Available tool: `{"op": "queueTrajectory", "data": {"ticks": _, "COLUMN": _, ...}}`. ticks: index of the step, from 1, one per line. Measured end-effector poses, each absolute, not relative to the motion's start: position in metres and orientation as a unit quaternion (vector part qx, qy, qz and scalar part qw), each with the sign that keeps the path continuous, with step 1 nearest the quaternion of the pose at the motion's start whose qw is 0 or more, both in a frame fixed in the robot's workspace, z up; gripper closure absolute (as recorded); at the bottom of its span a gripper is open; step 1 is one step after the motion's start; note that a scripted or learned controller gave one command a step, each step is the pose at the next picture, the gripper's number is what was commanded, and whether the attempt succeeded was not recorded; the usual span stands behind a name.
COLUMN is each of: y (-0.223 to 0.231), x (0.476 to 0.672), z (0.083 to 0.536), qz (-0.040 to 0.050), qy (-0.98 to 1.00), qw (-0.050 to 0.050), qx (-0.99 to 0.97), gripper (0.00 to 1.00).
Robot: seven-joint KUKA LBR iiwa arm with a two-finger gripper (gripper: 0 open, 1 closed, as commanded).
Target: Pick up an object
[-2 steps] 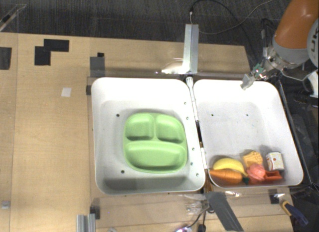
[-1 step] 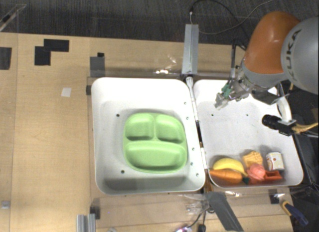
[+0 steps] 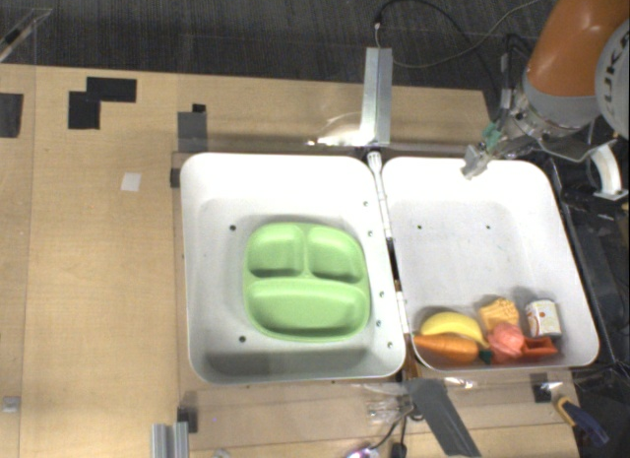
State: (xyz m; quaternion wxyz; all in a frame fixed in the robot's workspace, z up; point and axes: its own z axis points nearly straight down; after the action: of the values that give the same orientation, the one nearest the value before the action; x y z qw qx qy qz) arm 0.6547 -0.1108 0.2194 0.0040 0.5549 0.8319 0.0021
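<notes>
Toy food lies bunched along the near edge of the right bin [image 3: 472, 239]: a yellow banana [image 3: 453, 325], an orange carrot [image 3: 448, 348], a yellow ridged piece [image 3: 499, 310], a pink piece [image 3: 506, 339], a small white and red can [image 3: 542, 318] and a flat red piece [image 3: 539, 349]. My gripper [image 3: 478, 161] hangs over the far rim of that bin, well away from the food, with nothing visibly in it. The grey arm with its orange band [image 3: 581, 32] rises behind it at the upper right.
The left bin [image 3: 212, 249] holds a green divided plate [image 3: 306, 280] at its middle. A metal post [image 3: 378, 97] stands behind the seam between the bins. Black cables run across the dark floor at the back.
</notes>
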Motion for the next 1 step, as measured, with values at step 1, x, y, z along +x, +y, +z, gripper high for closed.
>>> {"op": "queueTrajectory", "data": {"ticks": 1, "y": -0.0967, "x": 0.6257, "z": 0.0975, "qz": 0.0026, "qy": 0.723, "qw": 0.003, "qx": 0.691, "gripper": 1.00}}
